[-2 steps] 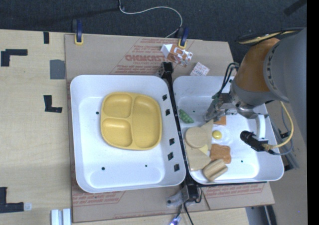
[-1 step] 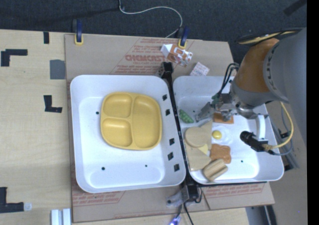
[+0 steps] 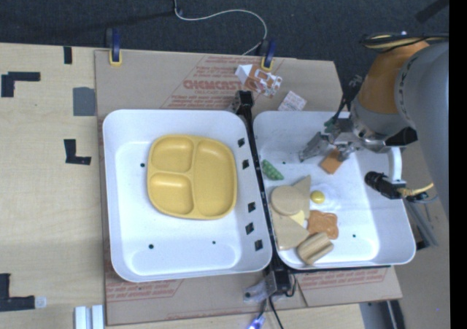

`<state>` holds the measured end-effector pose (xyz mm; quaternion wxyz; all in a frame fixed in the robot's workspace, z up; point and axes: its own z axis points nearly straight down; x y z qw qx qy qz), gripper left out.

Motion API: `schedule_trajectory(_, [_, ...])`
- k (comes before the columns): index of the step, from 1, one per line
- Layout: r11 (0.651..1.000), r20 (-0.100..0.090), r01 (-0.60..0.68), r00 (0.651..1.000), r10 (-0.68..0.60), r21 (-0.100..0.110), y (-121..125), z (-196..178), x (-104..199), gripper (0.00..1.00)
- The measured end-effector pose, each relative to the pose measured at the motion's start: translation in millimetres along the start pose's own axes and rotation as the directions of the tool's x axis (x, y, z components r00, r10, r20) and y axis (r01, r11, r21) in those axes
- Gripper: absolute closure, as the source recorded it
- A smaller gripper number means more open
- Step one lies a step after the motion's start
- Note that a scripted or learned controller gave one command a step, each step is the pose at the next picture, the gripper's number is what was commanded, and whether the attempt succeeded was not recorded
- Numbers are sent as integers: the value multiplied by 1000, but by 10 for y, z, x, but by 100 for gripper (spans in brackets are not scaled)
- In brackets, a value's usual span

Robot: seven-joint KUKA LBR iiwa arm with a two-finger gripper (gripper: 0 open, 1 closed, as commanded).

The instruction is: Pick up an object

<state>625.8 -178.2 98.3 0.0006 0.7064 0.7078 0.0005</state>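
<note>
My gripper (image 3: 319, 155) hangs over the back of the right bin (image 3: 365, 244), open, with nothing clearly between its fingers. A small orange-brown block (image 3: 331, 164) lies right by its right-hand fingertip, touching or nearly so. Closer to the front of the same bin lie a green piece (image 3: 272, 170), a flat beige piece (image 3: 290, 198), a small yellow ball (image 3: 317, 196), an orange slab (image 3: 324, 223) and a tan roll (image 3: 314, 248).
The left bin (image 3: 124, 247) holds a yellow divided plate (image 3: 193, 176). A black divider strip (image 3: 249, 174) runs between the bins. Paper tags (image 3: 259, 81) and a white cable (image 3: 219, 15) lie behind the bins on cardboard.
</note>
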Motion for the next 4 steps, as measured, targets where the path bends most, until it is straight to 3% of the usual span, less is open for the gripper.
schedule_trajectory(1, [1000,1,-1,1000,1,1,-8,-102,-2,100])
schedule_trajectory(2, [1000,2,-1,1000,1,1,-9,-97,-2,0])
schedule_trajectory(3, [1000,1,-1,1000,1,3,115,148,106,0])
schedule_trajectory(4, [1000,2,0,1000,0,1,119,32,106,100])
